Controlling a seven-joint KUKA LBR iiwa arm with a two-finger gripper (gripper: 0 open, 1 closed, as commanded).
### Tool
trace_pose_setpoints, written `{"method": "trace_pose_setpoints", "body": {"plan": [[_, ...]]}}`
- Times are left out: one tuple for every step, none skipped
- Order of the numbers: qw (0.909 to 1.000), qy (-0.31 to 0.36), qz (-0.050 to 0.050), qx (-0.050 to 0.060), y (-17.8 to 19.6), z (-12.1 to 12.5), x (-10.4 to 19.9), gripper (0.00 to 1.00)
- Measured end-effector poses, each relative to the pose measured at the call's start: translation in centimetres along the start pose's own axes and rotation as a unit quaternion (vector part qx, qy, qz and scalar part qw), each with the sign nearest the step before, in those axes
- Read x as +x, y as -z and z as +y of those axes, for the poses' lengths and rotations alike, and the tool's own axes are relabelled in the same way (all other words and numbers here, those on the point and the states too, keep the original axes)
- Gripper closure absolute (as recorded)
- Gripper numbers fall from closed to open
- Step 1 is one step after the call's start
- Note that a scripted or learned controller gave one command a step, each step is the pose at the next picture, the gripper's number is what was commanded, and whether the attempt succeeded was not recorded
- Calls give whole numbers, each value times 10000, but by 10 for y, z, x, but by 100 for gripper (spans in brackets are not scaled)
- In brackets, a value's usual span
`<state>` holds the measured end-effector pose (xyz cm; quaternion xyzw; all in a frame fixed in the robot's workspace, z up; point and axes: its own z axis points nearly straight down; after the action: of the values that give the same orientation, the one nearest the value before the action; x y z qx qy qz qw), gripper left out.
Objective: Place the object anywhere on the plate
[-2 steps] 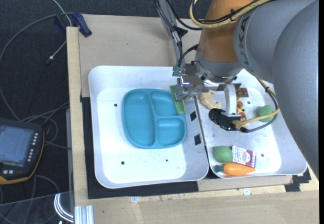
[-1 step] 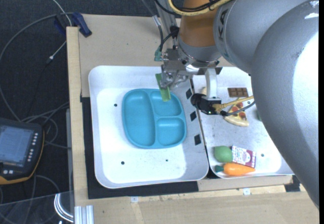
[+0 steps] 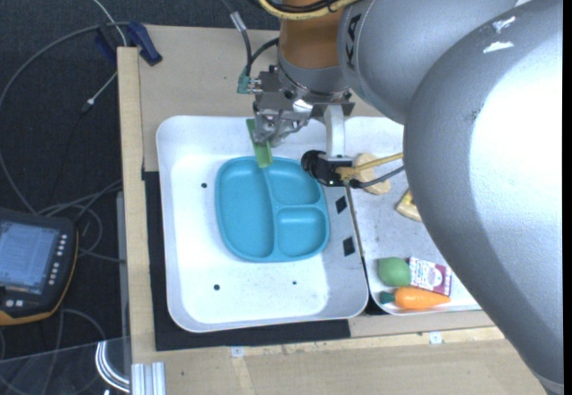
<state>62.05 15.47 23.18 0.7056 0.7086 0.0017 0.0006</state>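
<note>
A small, slim green object hangs upright between the fingers of the gripper, jaws clamped on it, its lower end at the far rim of the blue, three-part plate in the left bin.

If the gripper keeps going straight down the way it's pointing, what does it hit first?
Probably the far rim of the blue divided plastic plate: the gripper, fingers shut on a slim green object, points down just above that edge. Depth is unclear from this slanted view.
</note>
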Motion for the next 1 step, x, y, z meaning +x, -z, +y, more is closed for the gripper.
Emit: {"method": "trace_pose_setpoints", "body": {"plan": [[10000, -20, -7, 4, 9, 0, 3, 100]]}}
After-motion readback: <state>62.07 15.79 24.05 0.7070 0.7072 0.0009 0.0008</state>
